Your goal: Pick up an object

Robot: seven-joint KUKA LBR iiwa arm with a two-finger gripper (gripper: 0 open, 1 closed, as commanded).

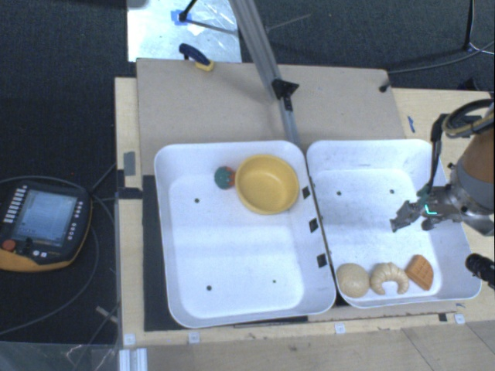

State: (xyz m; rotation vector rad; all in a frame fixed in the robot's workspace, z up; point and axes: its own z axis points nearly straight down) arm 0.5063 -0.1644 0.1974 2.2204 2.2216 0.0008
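In the right bin (363, 168), three food-like toys lie along the front wall: a round beige bun (353, 280), a pale croissant (389, 277) and an orange waffle piece (420, 271). My gripper (414, 216) hangs over the right part of this bin, above and slightly behind the croissant and waffle. Its fingers are spread, and nothing sits between them. The left bin (232, 277) holds a yellow bowl (267, 184) at its back right, with a small teal and red ball (224, 177) touching its left side.
A grey pole (263, 45) slants across the cardboard sheet behind the bins. A teach pendant (39, 222) lies on the floor at the left. The arm's body (473, 176) fills the right edge beside the right bin.
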